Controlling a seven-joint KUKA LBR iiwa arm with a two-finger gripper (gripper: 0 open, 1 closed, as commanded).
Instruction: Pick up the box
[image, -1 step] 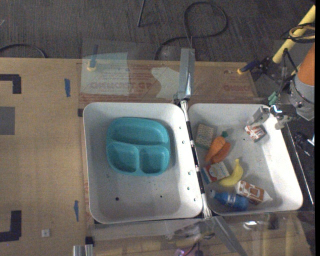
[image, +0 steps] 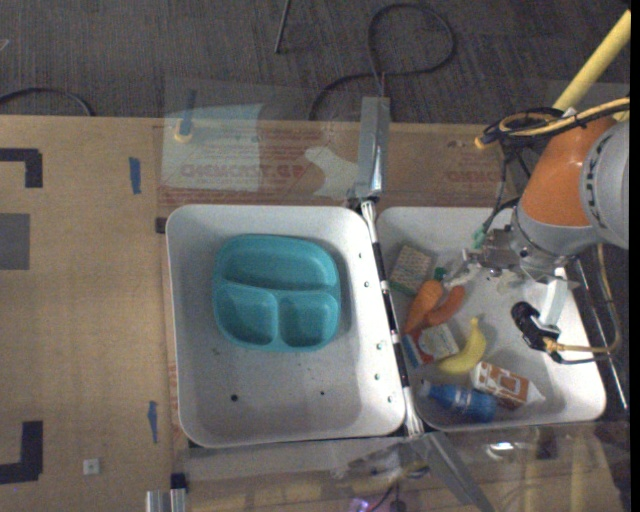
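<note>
White plastic bins sit side by side on your table (image: 90, 330). The left bin (image: 190, 400) carries a teal divided plate (image: 278, 292) toward its upper half, with bare floor along its lower edge and left wall. The right bin (image: 580, 395) is crowded on its left side: a tan packet (image: 411, 267) near the top, two carrots (image: 436, 303) touching each other, a banana (image: 467, 349) just below them, and a blue bottle (image: 462, 402) lying along the bottom wall. The box (image: 501, 383), orange and white, lies flat near the lower right, just beside the bottle and banana. Your gripper (image: 500, 258) hangs over the bin's upper middle, well apart from the box; I cannot tell how its fingers stand. The right-hand floor of that bin is open.
</note>
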